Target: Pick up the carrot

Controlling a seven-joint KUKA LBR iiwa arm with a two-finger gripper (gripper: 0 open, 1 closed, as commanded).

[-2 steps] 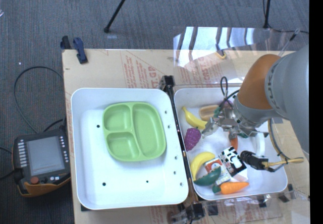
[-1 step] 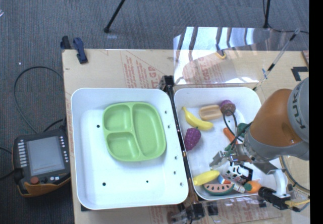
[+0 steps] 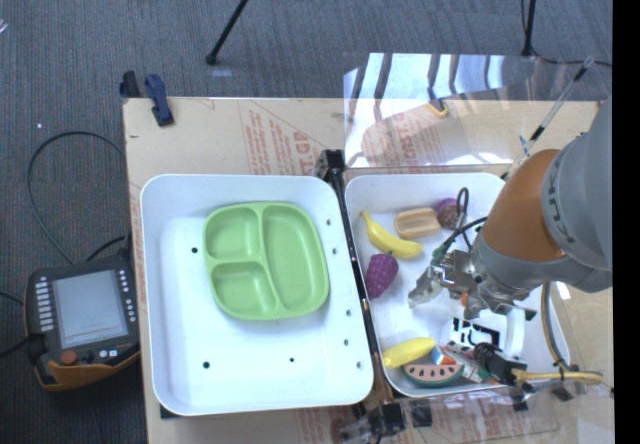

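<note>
My gripper [image 3: 432, 284] hangs low over the middle of the right bin [image 3: 425, 177], just right of a purple grape bunch [image 3: 380, 274]. The grey arm with its orange band [image 3: 525, 222] covers the bin's right half. Around the gripper lie a yellow banana [image 3: 390, 237], a tan bun [image 3: 417, 223] and a dark purple piece [image 3: 447, 212] toward the back. A yellow lemon-like piece [image 3: 408, 351] and a watermelon slice [image 3: 435, 371] lie at the front. I see nothing orange and carrot-shaped among these items.
The left bin [image 3: 165, 232] holds a green divided plate [image 3: 267, 259]. A teach pendant [image 3: 85, 317] lies on the floor at the left. A blue clamp [image 3: 157, 98] grips the bench's back left corner. A clear panel [image 3: 450, 112] stands behind the right bin.
</note>
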